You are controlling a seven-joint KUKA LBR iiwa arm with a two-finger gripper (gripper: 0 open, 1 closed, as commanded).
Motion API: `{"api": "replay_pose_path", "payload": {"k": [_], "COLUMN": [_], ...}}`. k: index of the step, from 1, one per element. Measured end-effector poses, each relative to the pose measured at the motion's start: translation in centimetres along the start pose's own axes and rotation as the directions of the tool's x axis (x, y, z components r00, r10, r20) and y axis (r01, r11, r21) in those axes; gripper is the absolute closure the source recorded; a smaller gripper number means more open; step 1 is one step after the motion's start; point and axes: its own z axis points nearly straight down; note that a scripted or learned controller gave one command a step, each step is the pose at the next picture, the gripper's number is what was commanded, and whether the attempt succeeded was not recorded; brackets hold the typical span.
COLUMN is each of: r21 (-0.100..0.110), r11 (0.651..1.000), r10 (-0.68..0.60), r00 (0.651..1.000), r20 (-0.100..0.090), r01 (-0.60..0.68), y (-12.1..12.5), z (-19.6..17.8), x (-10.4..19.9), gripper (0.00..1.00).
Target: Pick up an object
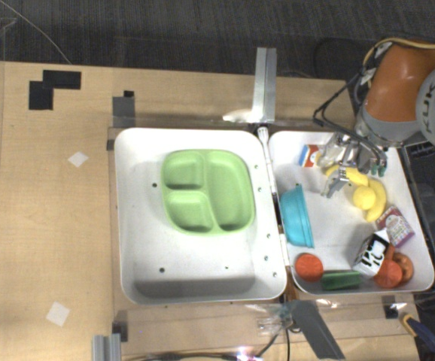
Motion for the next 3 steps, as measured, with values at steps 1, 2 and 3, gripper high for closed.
{"api": "replay_pose_path", "payload": {"k": [1,2,3], "r21": [-0.001,0.006,-0.010], "r11": [0.991,0.980,0.945], "r10": [0.132,0.200,0.327], "r00": [0.991,0.979,0.944], "r20": [0.020,0.024,0.038], "r01": [-0.132,-0.201,-0.327], "y": [0.3,2.4,2.4], "z": [1.2,1.2,1.3], "x": [1.5,2.0,6.1], "gripper": [0.00,0.00,0.00]}}
